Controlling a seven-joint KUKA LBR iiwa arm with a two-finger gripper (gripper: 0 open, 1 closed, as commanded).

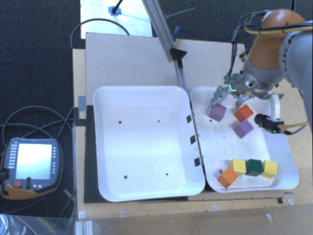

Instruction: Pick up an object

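While the far left of the surface [132,58] edge is taken up by a teach pendant [30,168] with a lit screen and looped cables, the left bin [105,131] is seen next, white and shallow. A slanted metal pole [159,18] is seen above it, running down toward the gap between the bins. The right bin [288,175] is placed just beside the left one. In its upper part a purple cube [217,112] is found, with an orange cube [243,113] near it and a second purple cube [243,129] just below that. Along the bin's near edge a row is formed: orange block [227,177], yellow block [238,166], green block [254,167], yellow block [269,168], touching or nearly so. The end effector [230,96] is held over the upper cubes, fingers spread apart, one fingertip just above the first purple cube; nothing is seen gripped between them. The grey arm with orange band [274,38] enters from the right.
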